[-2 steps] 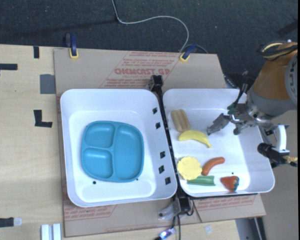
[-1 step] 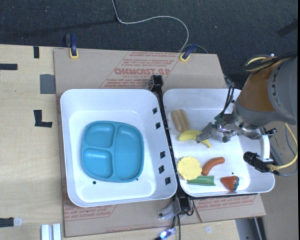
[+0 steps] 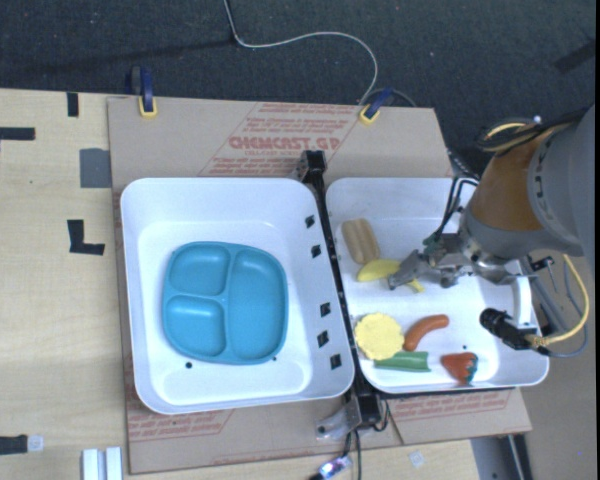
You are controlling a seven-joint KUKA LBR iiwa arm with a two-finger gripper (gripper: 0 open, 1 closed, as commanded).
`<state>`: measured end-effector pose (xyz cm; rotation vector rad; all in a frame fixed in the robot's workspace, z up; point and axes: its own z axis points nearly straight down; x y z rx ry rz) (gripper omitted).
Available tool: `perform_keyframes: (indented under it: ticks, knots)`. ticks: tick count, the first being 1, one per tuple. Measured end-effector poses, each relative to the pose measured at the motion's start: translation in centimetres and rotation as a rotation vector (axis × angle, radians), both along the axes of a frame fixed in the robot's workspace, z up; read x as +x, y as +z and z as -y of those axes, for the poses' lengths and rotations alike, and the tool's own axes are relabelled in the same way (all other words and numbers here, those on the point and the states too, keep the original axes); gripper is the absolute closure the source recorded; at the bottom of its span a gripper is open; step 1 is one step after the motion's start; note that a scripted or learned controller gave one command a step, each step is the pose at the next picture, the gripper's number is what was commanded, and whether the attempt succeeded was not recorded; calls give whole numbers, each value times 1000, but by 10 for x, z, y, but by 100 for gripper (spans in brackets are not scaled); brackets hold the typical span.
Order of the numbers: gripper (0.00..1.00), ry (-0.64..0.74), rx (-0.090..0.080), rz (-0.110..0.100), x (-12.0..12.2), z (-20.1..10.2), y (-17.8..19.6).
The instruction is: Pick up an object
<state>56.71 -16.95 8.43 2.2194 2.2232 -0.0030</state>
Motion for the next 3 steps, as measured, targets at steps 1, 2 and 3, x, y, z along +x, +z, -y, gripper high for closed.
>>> perform_keyframes:
  ticks: [1,2,3]
  knots:
    - [100,0,-2,4,1,0,12]
    - [100,-1,1,3,-3,7,57]
    - [100,1,0,6,8,6,115]
